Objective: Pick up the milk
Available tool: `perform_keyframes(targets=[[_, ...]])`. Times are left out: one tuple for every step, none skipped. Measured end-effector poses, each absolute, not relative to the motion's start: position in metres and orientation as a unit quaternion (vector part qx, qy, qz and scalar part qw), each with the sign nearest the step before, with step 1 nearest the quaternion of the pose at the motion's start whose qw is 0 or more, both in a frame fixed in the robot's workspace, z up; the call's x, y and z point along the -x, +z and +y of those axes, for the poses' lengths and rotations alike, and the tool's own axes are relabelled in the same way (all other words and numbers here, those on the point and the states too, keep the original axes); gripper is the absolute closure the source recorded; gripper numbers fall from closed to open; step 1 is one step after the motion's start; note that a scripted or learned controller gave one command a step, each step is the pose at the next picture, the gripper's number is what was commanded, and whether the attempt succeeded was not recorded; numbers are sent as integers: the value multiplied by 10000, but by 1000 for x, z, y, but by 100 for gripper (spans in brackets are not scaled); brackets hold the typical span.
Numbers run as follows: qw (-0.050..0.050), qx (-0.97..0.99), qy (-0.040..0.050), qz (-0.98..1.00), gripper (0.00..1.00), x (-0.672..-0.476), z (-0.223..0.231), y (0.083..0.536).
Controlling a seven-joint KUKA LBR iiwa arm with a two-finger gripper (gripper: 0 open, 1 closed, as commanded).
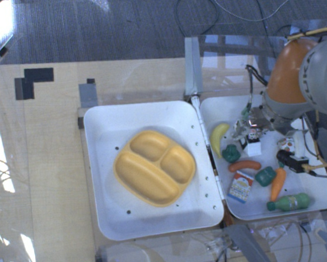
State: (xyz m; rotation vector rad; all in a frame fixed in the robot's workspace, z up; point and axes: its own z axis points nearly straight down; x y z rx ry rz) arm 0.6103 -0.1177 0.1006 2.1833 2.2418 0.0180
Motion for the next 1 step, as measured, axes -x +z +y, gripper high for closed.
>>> perform_keyframes(targets=[[28, -6880, 32, 7257, 100, -618, -33, 202]])
